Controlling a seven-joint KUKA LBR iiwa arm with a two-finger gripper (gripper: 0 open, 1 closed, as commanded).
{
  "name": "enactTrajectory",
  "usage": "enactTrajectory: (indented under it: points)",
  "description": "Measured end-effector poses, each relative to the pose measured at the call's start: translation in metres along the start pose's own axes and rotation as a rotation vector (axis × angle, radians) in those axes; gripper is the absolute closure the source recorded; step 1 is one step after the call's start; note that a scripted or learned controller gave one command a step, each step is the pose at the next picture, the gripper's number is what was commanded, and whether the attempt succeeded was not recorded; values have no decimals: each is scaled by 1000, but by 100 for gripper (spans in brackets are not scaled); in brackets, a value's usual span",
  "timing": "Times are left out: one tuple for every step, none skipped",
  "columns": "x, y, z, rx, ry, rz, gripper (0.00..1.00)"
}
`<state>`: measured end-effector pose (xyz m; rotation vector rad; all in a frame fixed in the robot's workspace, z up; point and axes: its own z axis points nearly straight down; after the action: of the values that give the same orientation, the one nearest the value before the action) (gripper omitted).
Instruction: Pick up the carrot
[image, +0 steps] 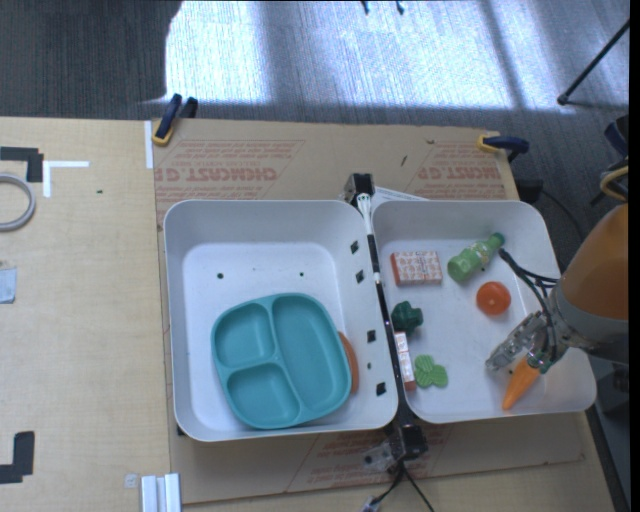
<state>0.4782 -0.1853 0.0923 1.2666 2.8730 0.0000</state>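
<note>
Orange carrot (519, 385) lies in the near right corner of the right bin (560, 400), long axis on a diagonal: narrow tip points near and left, toward the bin's near wall, and the broad end points far and right, up under the gripper (522, 349). Gripper sits directly at the carrot's broad end, apparently touching it; the metal fingers are angled down toward the left, but overlap with the carrot makes it unclear whether they are spread or closed on it, so I cannot tell the grip state. Arm enters from the right, orange band visible at the edge. Other contents of the right bin: an orange-red ball (493, 297) just far-left of the gripper, a green bottle (474, 258) at the far side, a pink waffle-patterned block (416, 267), a dark green piece (407, 318) near the divider, a light green leafy piece (431, 373), and a small pale bar (403, 358) along the left wall. Left bin (190, 300) holds a teal three-compartment plate (282, 359) with an orange item (349, 360) peeking out at its right edge. Cardboard sheet (260, 165) under the bins carries red print, seen upside down and mirrored, reading roughly "CHEMCAST GP".
</note>
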Motion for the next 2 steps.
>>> enactTrajectory:
  points:
    - [-26,-23,0,-4,0,-316,100]
    - [-27,-23,-1,-3,-4,-315,0]
